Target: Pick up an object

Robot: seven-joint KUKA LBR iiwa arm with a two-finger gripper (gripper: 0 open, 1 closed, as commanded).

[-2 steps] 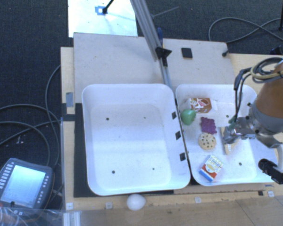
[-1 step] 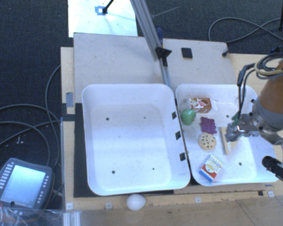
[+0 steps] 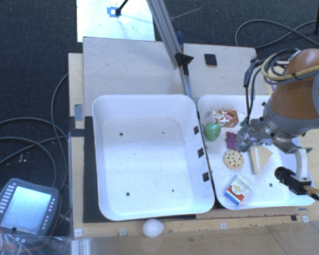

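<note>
Gripper [image 3: 246, 141] low inside right bin [image 3: 219, 195], close over purple object [image 3: 231, 140]; open or closed, cannot tell. Green pear-like fruit [image 3: 212, 131] left of it, red-orange box [image 3: 226, 118] up-left. Cookie [image 3: 233, 159] just below, sandwich wedge [image 3: 260, 158] below-right, small carton [image 3: 238, 189] lower. Left bin [image 3: 103, 110] well left. White egg [image 3: 153, 228] on worktop [image 3: 127, 62].

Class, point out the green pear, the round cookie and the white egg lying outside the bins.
green pear [image 3: 212, 132], camera view, middle of its body
round cookie [image 3: 233, 159], camera view, centre of its face
white egg [image 3: 153, 228], camera view, middle of its shell
</note>
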